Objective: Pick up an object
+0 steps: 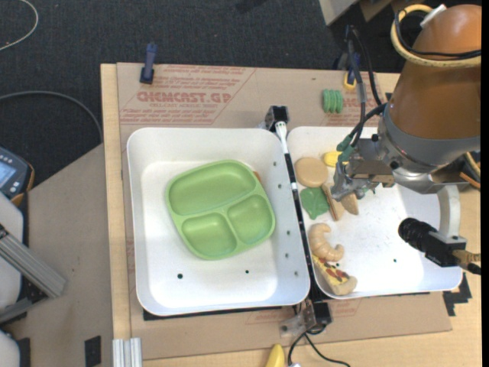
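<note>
Left bin: green divided plate takes up centre. Bare strips along left and near walls, wide enough to pass; tighter at far wall.

Right bin: clutter along left wall. Round tan disc, yellow piece, green piece, croissant, tan toy with red and yellow streaks in near-left corner. Pieces touching or just beside each other, little room between them. Centre and near floor bare, open from above.

Arm and gripper overhang far-right part, blocking it.

Adjoining bin rims bar sideways passage.
</note>
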### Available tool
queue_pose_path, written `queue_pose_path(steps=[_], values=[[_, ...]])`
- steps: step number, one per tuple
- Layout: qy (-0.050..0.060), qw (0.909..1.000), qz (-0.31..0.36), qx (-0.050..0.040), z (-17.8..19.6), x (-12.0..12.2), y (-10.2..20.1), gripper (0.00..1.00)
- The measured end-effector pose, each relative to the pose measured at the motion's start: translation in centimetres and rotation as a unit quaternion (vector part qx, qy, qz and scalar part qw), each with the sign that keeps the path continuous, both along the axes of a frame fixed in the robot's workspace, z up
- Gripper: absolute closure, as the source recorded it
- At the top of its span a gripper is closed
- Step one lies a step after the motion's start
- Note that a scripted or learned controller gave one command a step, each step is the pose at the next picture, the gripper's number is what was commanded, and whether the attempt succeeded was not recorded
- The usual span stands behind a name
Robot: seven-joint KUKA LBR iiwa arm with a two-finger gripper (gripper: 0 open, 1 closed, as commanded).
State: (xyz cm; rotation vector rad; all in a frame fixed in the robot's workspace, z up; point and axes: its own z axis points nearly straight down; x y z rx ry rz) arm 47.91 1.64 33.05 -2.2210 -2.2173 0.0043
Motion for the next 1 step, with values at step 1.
queue_pose_path(steps=[1], values=[[0.003, 1.0, -0.001, 0.0003, -14.59, -0.14, -0.78, 1.0]])
